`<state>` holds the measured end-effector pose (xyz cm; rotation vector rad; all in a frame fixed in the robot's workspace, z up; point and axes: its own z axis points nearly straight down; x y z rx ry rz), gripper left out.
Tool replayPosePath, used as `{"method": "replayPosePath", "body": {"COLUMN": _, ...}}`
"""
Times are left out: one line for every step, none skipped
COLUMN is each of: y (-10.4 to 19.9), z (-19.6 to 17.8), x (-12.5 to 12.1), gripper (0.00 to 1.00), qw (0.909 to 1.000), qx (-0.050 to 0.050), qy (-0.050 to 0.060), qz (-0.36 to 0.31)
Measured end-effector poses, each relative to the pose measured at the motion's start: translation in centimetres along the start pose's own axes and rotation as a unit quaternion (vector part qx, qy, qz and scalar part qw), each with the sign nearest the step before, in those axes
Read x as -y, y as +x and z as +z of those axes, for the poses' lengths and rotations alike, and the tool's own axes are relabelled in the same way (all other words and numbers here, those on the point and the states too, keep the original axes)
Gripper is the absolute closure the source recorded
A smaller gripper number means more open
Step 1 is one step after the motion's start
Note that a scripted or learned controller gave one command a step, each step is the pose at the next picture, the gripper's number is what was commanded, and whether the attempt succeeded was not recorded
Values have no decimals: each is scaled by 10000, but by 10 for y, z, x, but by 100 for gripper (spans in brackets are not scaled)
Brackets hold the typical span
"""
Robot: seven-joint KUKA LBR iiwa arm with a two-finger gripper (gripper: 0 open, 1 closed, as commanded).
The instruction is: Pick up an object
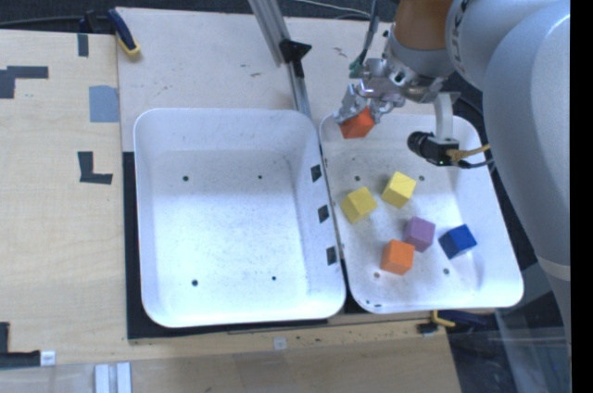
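The gripper (363,107) is seen at the twelve o'clock end of the right-hand bin (491,289), just inside its far left corner. A red-orange block (357,124) is held between the fingers, which are closed on its upper part; the block is tilted and appears to be lifted clear of the bin floor, though the gap beneath it cannot be judged with certainty.

Five other cubes are left lying in the same bin. Two yellow cubes sit near its centre: one (359,203) at about nine o'clock and one (399,188) just to the three o'clock side of it. Towards six o'clock an orange cube (397,256) and a purple cube (420,233) are touching or nearly so, with a blue cube (457,240) just beside them at three o'clock. The left-hand bin (148,224) lies alongside.

The step in hand is judged to be the lift, with the grasp already made. What is called for next is a steady, vertical raise, so that the tilted block is not shaken loose from a hold that seems to bear on its top edge only, and so that the bin wall close by is not struck.
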<state>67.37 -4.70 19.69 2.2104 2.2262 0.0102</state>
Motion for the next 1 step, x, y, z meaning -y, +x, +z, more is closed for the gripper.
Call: {"method": "replayPosePath", "body": {"y": 55, "z": 6, "x": 2, "gripper": 100, "qw": 10000, "qx": -1, "qy": 53, "qz": 3}}
